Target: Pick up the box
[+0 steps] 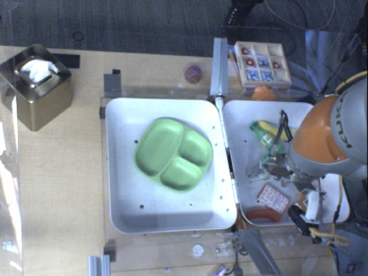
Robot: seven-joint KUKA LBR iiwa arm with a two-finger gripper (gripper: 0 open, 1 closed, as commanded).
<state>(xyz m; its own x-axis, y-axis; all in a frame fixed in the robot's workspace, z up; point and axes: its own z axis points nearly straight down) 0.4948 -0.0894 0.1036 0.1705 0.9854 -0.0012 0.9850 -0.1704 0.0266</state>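
Observation:
A small flat box (271,198) with a red and white pattern lies tilted near the front of the right bin (241,154). My gripper (269,167) hangs low over the middle of that bin, just behind the box and apart from it. The grey and orange arm (322,137) above it covers the bin's right half. Nothing shows held in the gripper.
A yellow and green item (265,130) lies behind the gripper, and a red-orange item (261,215) sits by the bin's front wall. A green divided plate (174,153) is in the left bin (123,200). A tic-tac-toe board (263,65) and a brass tissue box (37,88) stand outside the bins.

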